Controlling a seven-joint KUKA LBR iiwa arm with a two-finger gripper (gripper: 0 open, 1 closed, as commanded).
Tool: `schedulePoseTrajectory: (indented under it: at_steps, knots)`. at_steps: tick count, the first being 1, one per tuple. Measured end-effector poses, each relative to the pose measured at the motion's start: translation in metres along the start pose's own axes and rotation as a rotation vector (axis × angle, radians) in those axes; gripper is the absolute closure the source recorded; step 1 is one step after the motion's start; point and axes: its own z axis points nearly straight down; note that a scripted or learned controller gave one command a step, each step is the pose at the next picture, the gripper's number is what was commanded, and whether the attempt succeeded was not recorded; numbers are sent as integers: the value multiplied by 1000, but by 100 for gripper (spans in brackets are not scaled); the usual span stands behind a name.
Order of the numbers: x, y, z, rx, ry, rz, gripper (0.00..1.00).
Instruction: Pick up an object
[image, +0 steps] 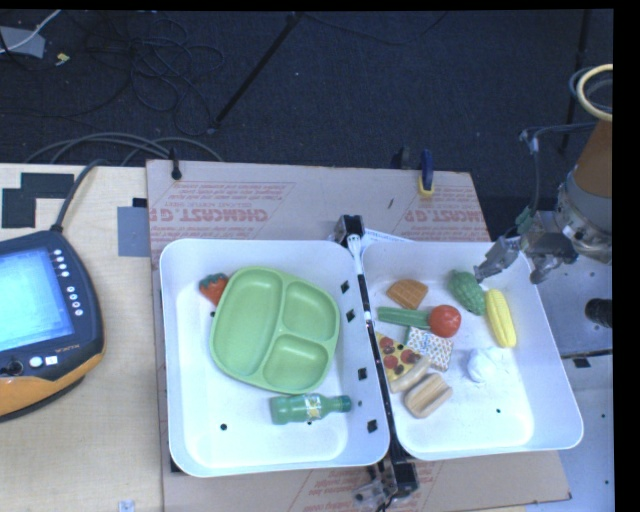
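The right bin (540, 420) holds several toy foods: a yellow corn cob (500, 318), a green cucumber (465, 292), a red tomato (445, 320), a brown bread piece (407, 293), a pizza slice (400, 358), a patterned cracker (430, 348), a hot dog (428, 395) and a small white lump (480, 366). My gripper (520, 265) hovers over the bin's far right corner, just up and right of the cucumber and corn. Its fingers are spread open with nothing between them.
The left bin (190, 420) carries a green divided plate (275, 328), a strawberry (212, 288) tucked at the plate's far left edge, and a green bottle (310, 407) lying near the front. A teach pendant (40, 315) rests on the bench at the left.
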Motion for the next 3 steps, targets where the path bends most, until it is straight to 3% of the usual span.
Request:
schedulePoseTrajectory:
  at_steps: [1, 2, 3]
  knots:
    - [60, -49, -198, -17, -3, -4, 0]
    - [197, -81, -213, -1, 1, -13, 0]
    - [192, -79, -219, 7, -5, -5, 100]
